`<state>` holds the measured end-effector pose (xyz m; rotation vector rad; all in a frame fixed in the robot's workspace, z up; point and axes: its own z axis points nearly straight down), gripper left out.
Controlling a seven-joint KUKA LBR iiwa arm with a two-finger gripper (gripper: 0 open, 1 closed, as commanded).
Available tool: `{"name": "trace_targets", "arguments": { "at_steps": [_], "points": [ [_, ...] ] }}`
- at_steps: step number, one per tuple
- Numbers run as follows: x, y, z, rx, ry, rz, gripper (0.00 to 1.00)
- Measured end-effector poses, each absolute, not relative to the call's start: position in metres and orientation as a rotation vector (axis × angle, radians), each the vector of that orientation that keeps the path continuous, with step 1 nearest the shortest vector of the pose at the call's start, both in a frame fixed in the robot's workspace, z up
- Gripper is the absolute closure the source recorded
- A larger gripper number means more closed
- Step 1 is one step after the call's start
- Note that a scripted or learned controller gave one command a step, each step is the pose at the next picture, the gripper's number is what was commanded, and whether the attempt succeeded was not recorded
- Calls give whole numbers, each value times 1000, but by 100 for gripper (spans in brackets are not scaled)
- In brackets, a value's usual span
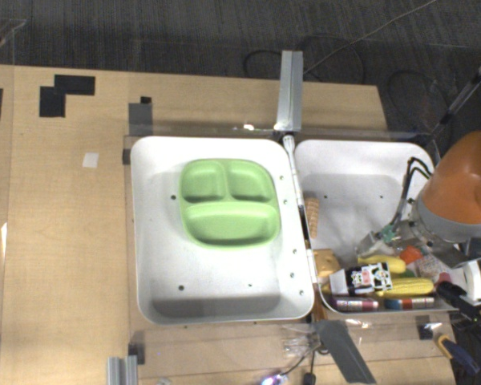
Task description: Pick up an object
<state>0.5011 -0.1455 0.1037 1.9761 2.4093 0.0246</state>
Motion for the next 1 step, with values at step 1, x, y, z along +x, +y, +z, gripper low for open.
{"name": "trace_targets", "arguments": {
  "at_steps": [1],
  "points": [
    [595, -132, 189, 1992, 2420, 7, 0]
  ]
}}
